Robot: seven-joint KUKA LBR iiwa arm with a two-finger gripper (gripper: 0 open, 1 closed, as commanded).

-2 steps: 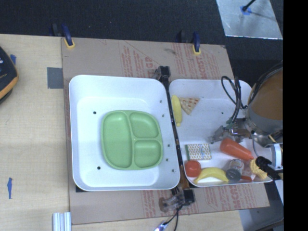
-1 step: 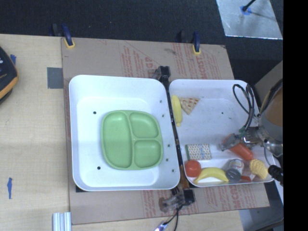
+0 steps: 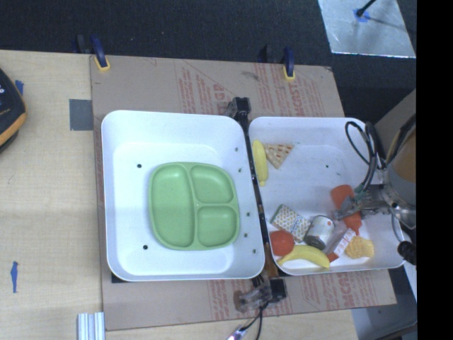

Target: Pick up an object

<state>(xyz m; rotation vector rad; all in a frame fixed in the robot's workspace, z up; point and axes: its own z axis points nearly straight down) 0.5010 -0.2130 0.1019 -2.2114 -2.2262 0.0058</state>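
Observation:
My gripper [image 3: 352, 208] reaches in from the right and sits low over the right bin [image 3: 311, 137], near its right wall. It is right next to an orange-red piece [image 3: 342, 193], with another orange bit [image 3: 353, 223] just below it; I cannot see whether it touches either. Close by lie a small silver can [image 3: 320, 231], a checkered packet [image 3: 290, 221], a red tomato-like ball [image 3: 282, 241], a yellow banana [image 3: 304, 258], a red-and-white packet [image 3: 342, 244] and a yellow-orange lump [image 3: 360, 247].
A yellow piece [image 3: 260, 161] and a tan wedge [image 3: 279, 153] lie at the right bin's upper left. The left bin [image 3: 127, 140] holds a green divided plate [image 3: 193, 205]. Black cables [image 3: 362, 144] loop over the right bin's far right corner.

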